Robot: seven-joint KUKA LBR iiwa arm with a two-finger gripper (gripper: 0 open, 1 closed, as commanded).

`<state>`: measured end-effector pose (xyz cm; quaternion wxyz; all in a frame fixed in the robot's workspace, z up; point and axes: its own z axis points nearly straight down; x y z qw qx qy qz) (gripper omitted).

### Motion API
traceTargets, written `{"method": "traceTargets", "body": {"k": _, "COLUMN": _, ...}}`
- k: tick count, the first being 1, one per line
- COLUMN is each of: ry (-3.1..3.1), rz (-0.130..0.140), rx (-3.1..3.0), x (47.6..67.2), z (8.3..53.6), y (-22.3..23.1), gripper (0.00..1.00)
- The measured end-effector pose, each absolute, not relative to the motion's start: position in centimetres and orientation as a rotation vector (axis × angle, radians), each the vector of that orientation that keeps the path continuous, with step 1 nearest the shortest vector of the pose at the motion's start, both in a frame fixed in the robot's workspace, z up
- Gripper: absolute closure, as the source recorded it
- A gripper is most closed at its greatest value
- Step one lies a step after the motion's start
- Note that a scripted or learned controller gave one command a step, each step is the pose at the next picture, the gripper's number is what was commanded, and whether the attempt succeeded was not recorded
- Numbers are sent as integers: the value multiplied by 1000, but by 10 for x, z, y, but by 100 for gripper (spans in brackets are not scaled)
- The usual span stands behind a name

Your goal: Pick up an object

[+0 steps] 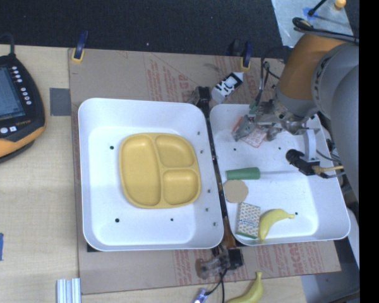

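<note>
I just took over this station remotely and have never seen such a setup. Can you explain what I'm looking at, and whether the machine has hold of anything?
One camera looks down at a slant on a bench. The grey arm with an orange band reaches in from the right; its gripper sits low over the far end of the right bin. Whether it holds anything, I cannot tell. That bin holds a green cylinder, a tan disc, a patterned packet and a banana. The left bin holds a yellow divided tray. A handheld control pad lies at left.
</note>
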<state>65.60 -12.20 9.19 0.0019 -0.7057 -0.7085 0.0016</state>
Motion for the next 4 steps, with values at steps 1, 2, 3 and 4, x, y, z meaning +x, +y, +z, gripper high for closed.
{"method": "traceTargets", "body": {"k": 1, "ry": -2225, "rz": -2, "rx": -2222, "x": 657, "z": 92, "y": -142, "gripper": 0}}
{"method": "traceTargets", "body": {"k": 2, "ry": -2226, "rz": -2, "rx": -2223, "x": 657, "z": 92, "y": -164, "gripper": 0}}
{"method": "traceTargets", "body": {"k": 3, "ry": -2220, "rz": 12, "rx": -2211, "x": 654, "z": 102, "y": -165, "gripper": 100}}
{"method": "traceTargets", "body": {"k": 4, "ry": -2226, "rz": 10, "rx": -2212, "x": 639, "z": 95, "y": -104, "gripper": 100}}
